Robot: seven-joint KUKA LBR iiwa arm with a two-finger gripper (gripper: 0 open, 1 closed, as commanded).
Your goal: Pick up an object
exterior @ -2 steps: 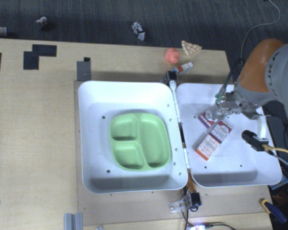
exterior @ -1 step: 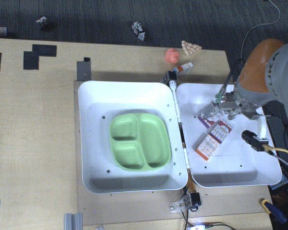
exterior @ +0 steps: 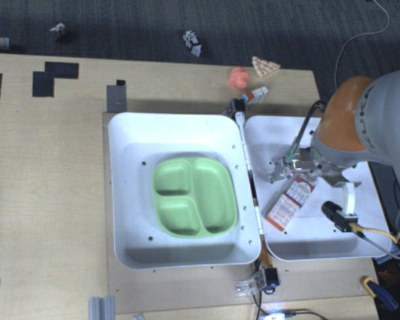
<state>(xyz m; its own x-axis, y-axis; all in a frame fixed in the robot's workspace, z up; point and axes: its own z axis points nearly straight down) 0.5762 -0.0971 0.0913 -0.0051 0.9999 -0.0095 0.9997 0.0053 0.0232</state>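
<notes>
Far left of the gripper (exterior: pixel 288 169): left bin (exterior: pixel 120 179), holding a green divided tray (exterior: pixel 195 195) with three compartments, lying flat. Up and left of the gripper, outside the bins on the bench: a pink ball (exterior: pixel 239 77), a pale triangular thing (exterior: pixel 265 66) and a small orange-and-white piece (exterior: pixel 257 95); the last two are too blurred to identify.

The gripper sits low in the right bin (exterior: pixel 320 242), in its upper left part. Its tip is a tangle of grey metal seen from above, so I cannot tell whether it is spread or pressed together.

Task thing: a red-and-white packet (exterior: pixel 288 205), flat on the bin floor, slanted, just below the gripper. Its upper end reaches the gripper's underside; touching or only near, cannot tell. Print on it is unreadable.

Right of the gripper: the grey arm (exterior: pixel 387 119) with its orange band (exterior: pixel 340 122), cut off by the frame edge and covering the bin's upper right corner.
</notes>
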